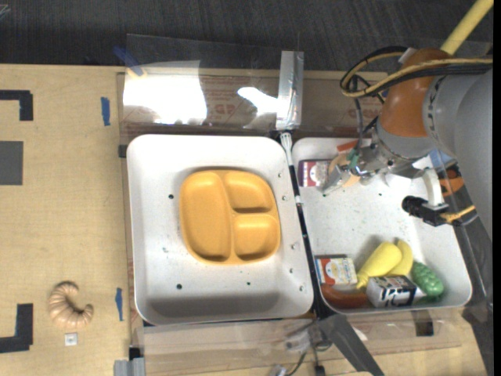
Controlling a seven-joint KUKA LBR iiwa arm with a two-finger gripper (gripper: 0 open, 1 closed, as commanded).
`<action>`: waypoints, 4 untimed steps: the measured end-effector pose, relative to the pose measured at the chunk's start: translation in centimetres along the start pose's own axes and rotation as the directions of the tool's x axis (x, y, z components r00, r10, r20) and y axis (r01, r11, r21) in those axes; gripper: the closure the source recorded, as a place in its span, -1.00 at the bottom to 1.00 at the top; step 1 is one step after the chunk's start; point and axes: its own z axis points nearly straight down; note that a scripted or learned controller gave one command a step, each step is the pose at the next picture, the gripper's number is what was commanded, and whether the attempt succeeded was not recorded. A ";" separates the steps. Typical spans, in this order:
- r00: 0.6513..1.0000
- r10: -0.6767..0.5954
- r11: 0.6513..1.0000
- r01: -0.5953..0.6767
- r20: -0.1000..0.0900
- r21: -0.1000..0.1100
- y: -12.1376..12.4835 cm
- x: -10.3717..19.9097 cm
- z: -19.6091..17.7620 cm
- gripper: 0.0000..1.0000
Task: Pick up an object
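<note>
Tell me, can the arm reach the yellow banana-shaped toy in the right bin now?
Probably yes: the yellow banana-shaped toy lies uncovered in the right white bin, with bare floor between it and the gripper.

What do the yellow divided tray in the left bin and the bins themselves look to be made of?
Divided tray: probably moulded plastic, matte yellow-orange, with softly rounded compartment edges and no sharp glare. Left bin: looks like rigid white plastic with a slight sheen and rounded corners. Right bin: apparently the same white plastic, its floor flecked with dark specks. Metal cannot be ruled out from this view.
</note>
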 end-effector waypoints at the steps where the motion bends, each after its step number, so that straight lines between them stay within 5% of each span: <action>1: 0.958 -0.285 0.958 0.286 -0.012 0.036 1.5 -0.2 0.0 -1.00; 2: 0.986 -0.166 0.986 0.166 0.003 -0.008 3.3 2.7 -10.4 -1.00; 3: 0.997 -0.075 0.997 0.075 0.001 -0.003 -0.4 0.4 -1.7 -1.00; 4: 0.984 -0.177 0.984 0.177 0.003 -0.006 -0.6 0.6 -10.0 -1.00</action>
